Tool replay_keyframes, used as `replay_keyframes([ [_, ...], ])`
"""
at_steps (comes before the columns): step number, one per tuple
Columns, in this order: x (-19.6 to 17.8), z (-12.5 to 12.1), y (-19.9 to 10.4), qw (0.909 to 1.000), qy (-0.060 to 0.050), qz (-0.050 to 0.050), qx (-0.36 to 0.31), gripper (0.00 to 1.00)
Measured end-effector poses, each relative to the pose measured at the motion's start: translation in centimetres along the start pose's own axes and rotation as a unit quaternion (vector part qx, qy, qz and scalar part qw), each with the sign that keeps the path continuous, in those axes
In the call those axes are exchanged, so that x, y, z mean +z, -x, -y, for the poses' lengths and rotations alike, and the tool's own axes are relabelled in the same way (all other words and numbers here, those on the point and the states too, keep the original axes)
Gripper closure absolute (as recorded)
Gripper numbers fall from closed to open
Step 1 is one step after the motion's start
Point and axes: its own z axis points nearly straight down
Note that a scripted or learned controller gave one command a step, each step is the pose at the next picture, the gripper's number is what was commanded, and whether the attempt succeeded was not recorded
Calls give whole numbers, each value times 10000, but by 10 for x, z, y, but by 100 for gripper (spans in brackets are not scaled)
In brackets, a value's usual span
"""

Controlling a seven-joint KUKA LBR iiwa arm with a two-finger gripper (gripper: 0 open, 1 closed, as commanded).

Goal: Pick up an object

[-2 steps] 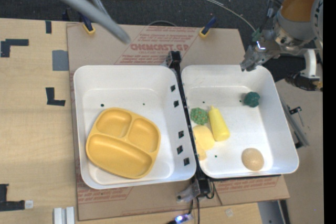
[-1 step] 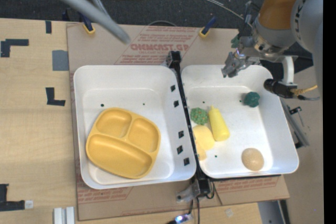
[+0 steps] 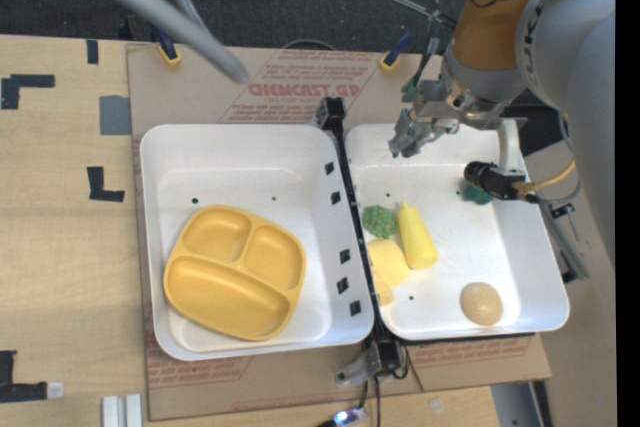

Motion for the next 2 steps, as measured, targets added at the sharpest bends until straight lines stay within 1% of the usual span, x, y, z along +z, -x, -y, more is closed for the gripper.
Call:
replay_keyframes([
  [1,9,4,-57,10000,2,2,-4,100],
  [2,-6,11,-114,10000,16,0,-9,100],
])
